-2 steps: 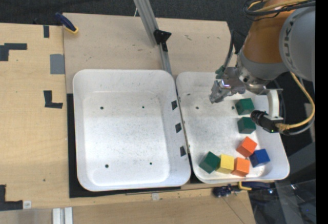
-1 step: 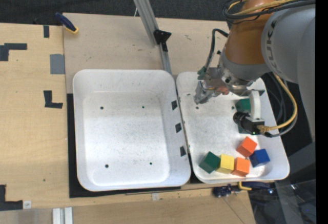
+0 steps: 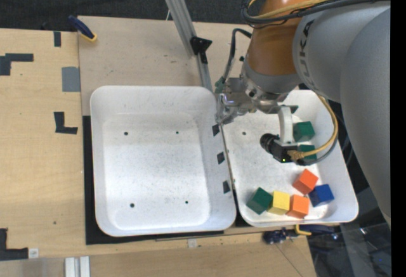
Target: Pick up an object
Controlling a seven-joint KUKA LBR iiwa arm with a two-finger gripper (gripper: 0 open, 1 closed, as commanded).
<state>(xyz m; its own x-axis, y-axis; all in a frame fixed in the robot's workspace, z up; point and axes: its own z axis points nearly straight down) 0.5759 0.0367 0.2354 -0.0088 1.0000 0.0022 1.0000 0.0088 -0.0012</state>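
Note:
Several coloured blocks lie in the right bin [image 3: 246, 142]. A green block [image 3: 304, 129] sits near its far right side. Along the near edge are an orange block [image 3: 307, 179], a blue block [image 3: 323, 193], a dark green block [image 3: 259, 199], a yellow block [image 3: 280, 201] and another orange block [image 3: 299, 206]. My gripper [image 3: 223, 112] hangs over the bin's far left corner, by the wall shared with the left bin, well away from the blocks. Nothing shows in its grasp.
The left bin [image 3: 101, 142] stands beside the right one. A slanted metal bar [image 3: 181, 9] crosses the bench behind the bins. A small blue and yellow tool [image 3: 83, 27] lies at the far left. The arm's bulk covers the right bin's far side.

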